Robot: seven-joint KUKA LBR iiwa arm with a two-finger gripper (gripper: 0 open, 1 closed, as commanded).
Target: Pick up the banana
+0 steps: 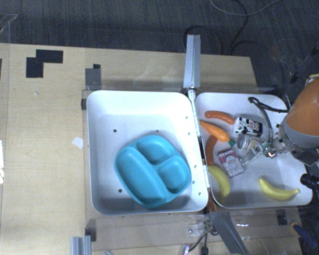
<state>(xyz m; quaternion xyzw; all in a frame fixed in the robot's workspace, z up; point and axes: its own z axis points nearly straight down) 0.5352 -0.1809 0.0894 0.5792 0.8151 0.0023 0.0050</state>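
Observation:
A yellow banana (278, 190) lies curved near the front right corner of the right bin (295, 166). My gripper (243, 144) hangs over the middle of that bin, left of and above the banana and apart from it. It sits just above a small pink-and-white packet (232, 162). The grey arm with its orange band (308, 110) comes in from the right.
The right bin also holds an orange sausage-like piece (219, 116), an orange carrot-like piece (215, 130) and a yellow-green fruit (220, 179) at the front left. A blue divided plate (152, 170) lies in the left bin (103, 142). A metal divider (192, 68) stands between the bins.

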